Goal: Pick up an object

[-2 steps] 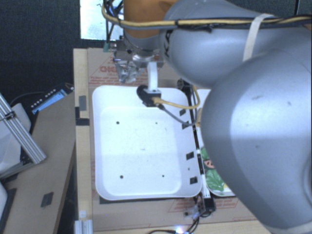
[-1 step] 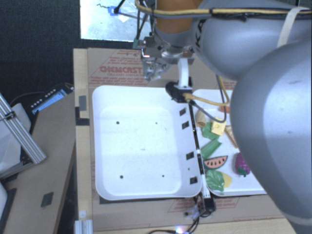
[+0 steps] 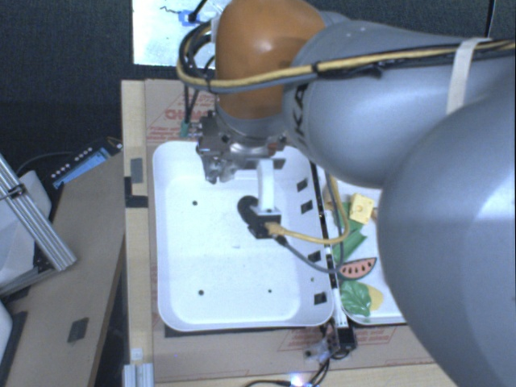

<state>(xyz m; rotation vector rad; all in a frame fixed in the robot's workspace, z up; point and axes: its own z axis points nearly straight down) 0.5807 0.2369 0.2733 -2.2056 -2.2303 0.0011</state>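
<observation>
Grey metal gripper, opening I cannot tell, over shallow white left bin; small yellow block lies next bin over. I risk grabbing nothing.

Bench: pale, wood-coloured top. 
On it: one flat cardboard sheet with red print. 
On the sheet: two shallow white bins, side by side. The left bin is in plain sight; the right bin is largely hidden from here.

Glossy white plastic bin, smooth grey arm, matt cardboard beneath.
</observation>
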